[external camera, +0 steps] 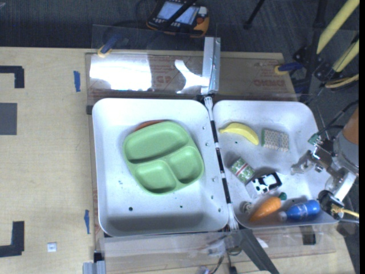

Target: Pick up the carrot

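step: approach, carrot not yet grasped | carrot [267, 207]: near front wall of right bin [305, 114], just beside blue bottle [302, 210] | tool [325, 173]: at bin's right edge, apart from carrot, finger state cannot tell | next: move left and down over carrot, avoiding bottle

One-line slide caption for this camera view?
Carrot lies at the right bin's near edge beside a blue bottle; gripper at the bin's right side.

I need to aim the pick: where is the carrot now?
The carrot lies in the right bin, near its front edge, just left of the blue bottle and below the black-and-white toy.
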Available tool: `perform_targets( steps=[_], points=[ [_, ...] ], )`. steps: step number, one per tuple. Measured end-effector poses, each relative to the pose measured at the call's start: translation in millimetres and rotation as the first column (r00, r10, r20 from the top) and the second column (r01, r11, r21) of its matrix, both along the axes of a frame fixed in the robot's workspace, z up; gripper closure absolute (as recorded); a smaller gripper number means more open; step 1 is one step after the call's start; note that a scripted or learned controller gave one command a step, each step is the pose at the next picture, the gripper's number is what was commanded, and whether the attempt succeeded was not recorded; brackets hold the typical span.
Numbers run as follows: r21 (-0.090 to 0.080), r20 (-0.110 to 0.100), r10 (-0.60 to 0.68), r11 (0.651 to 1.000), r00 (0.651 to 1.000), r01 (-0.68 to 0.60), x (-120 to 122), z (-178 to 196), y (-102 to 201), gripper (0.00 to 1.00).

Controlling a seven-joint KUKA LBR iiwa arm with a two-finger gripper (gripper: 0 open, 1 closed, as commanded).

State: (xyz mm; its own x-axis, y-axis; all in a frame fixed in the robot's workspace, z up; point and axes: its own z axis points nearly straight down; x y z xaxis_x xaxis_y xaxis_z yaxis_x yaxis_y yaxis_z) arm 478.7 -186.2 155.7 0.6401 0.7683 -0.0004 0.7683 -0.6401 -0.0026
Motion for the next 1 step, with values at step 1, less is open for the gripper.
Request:
perform_targets(
  steps=[1],
  points=[
    [-0.002,0.001,-0.375,0.927,0.927,0.375,1.2,173.7,4.4,0.00]
  ],
)
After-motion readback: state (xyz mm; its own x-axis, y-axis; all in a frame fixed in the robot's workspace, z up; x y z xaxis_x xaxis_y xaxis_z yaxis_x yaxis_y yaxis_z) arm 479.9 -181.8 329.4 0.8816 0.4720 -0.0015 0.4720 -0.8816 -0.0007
